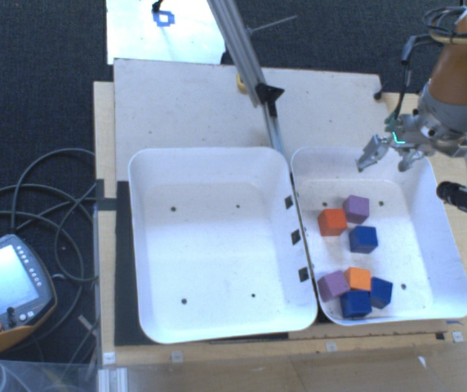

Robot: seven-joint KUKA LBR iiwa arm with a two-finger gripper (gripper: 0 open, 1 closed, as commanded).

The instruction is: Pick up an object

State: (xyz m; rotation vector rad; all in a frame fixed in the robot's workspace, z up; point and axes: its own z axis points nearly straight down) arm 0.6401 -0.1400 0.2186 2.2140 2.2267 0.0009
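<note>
The arm comes in from three o'clock, its orange band high at the upper right and the grey wrist bent down and leftward toward the back rim of the right bin. The gripper hangs over that bin's far edge, at about twelve o'clock of the bin. Its two fingers stand apart, one toward nine o'clock and one toward three, with only bare white bin showing between them; they hold nothing and touch none of the blocks.

The blocks all lie in the right bin, in two groups. Nearer the gripper, toward six o'clock of it, sit three: a purple block, an orange-red block just beside it at its eight o'clock, and a blue block at the purple one's six o'clock. They sit close together, though I cannot tell if they touch.

Well apart from these, near the front rim, is a tighter huddle: a pale purple block, an orange block pressed against it at three o'clock, a blue block below those two, and a darker blue block at the huddle's right side.

The left bin lies alongside on the worktop. A slanted metal rod crosses the worktop from twelve o'clock down to where the two bins meet. At eight o'clock, off the worktop, a handheld control pad rests among looping black cables.
</note>
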